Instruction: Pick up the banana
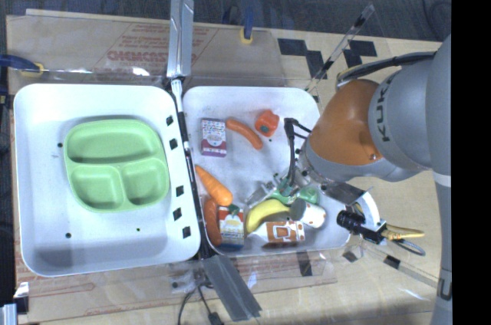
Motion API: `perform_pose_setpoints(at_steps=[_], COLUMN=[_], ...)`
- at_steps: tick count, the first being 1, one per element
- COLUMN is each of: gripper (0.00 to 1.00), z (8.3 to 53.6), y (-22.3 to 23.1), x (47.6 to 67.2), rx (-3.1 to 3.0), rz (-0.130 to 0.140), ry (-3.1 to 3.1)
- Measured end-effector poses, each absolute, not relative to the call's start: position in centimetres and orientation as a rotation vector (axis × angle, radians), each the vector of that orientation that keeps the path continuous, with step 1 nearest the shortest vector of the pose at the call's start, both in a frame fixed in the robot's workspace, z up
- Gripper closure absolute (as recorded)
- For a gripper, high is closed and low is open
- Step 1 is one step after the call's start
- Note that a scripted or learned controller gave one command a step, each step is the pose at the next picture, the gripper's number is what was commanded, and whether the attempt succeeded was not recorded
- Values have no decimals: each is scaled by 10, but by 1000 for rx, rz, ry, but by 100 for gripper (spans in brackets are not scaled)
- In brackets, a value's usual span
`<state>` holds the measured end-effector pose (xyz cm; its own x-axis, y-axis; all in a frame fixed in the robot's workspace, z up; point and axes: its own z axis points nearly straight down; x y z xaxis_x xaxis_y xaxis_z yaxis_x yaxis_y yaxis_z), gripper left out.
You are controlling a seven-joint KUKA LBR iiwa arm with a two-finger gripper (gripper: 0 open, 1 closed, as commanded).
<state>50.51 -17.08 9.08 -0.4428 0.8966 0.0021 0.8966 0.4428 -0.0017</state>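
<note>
The yellow banana (264,213) lies curved near the front of the right bin (253,97), between a small carton (230,228) and a white bottle with an orange label (289,231). My gripper (288,189) reaches down from the grey and orange arm at the right. It sits just above and to the right of the banana's upper end, very close to it. Whether it touches the banana is hidden by the wrist.
The right bin also holds a carrot (213,185), a red sausage (244,133), an orange pepper (266,122) and a dark red box (214,137). A green divided tray (116,163) lies in the left bin (31,185). Tools lie on the bench at the right (399,235).
</note>
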Motion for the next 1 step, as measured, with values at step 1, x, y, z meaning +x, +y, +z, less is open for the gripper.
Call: perform_pose_setpoints(at_steps=[1], gripper=[0], z=[91], y=[-112], x=[491], rx=[-1590], rz=[1], ry=[-2706])
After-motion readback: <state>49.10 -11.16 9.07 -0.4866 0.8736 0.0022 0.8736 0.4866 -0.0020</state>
